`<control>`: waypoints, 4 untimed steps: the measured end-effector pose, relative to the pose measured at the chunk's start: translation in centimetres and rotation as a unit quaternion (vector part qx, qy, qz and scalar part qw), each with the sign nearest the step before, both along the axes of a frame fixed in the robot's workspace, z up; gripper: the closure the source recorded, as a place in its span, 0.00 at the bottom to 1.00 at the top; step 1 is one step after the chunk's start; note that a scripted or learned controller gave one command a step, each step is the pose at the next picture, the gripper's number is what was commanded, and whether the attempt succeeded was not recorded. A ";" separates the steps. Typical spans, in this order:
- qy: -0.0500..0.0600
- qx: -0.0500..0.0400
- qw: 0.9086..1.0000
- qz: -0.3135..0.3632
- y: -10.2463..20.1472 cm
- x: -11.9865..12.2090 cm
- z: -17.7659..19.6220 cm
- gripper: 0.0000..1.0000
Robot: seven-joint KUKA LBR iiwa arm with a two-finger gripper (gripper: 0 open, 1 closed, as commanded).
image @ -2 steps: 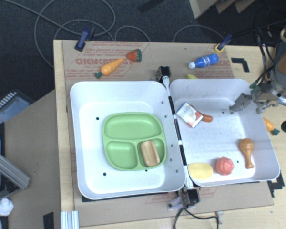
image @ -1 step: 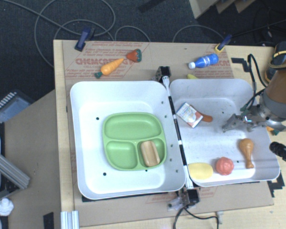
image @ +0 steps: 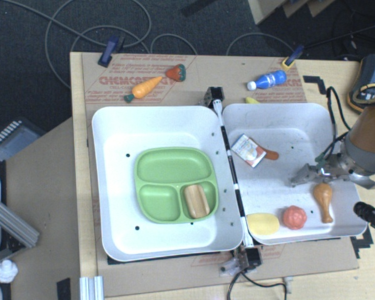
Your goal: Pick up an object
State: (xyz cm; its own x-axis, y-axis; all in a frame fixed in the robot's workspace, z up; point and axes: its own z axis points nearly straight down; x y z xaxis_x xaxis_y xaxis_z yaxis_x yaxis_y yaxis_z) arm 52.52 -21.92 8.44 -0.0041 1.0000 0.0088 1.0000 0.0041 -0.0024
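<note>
My gripper (image: pixel 311 170) hangs over the right side of the right bin (image: pixel 281 114), open, with nothing between its fingers. A tan chicken drumstick (image: pixel 324 200) lies just below it, its upper end close to the gripper. Along the bin's front edge sit a red round fruit (image: pixel 294 217) and a pale yellow piece (image: pixel 263 224). A small white packet with red print (image: pixel 248 150) lies at the bin's left, by the divider. In the left bin (image: pixel 112 167) a green divided plate (image: pixel 169 167) holds a bread roll (image: pixel 197 201) in its lower right compartment.
Behind the bins on the bench lie a toy carrot (image: pixel 145 87), a red toy vegetable (image: pixel 176 73) and a blue and white bottle (image: pixel 267 80). Black cables (image: pixel 333 114) run along the right bin's far right rim near the arm.
</note>
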 end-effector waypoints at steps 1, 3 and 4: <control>-0.002 -0.003 1.000 -0.001 -0.3 0.0 1.0 1.00; 0.000 -0.004 1.000 -0.002 0.8 -3.2 0.0 0.00; -0.002 -0.005 1.000 -0.003 0.7 -3.1 1.0 1.00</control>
